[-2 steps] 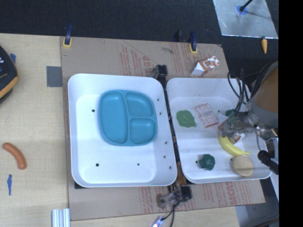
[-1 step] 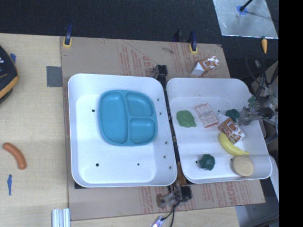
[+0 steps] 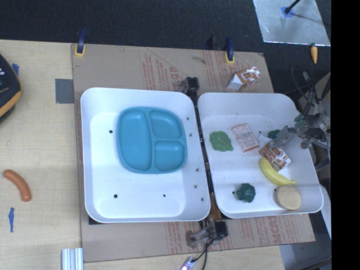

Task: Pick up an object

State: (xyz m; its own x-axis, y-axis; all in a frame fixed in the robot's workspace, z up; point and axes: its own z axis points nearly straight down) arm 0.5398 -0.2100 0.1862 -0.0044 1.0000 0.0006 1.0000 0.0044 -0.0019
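The right bin [image 3: 225,103] holds a green leaf [image 3: 221,140], a white and red packet [image 3: 244,136], a brown and red carton [image 3: 275,156], a yellow banana [image 3: 274,173], a dark green broccoli piece [image 3: 245,192] and a round tan biscuit [image 3: 288,197]. My gripper [image 3: 283,134] reaches in low over the bin's right side, just above the carton and to the right of the packet. Nothing shows as held in it. A small dark green item [image 3: 274,133] lies at its tip.
The left bin [image 3: 95,196] holds a blue divided plate [image 3: 152,139]. Outside the bins, a small carton [image 3: 244,79] lies on the cardboard behind the right bin. A sausage [image 3: 18,184] lies on the bench at far left, and a black and yellow device [image 3: 7,89] sits at the left edge.
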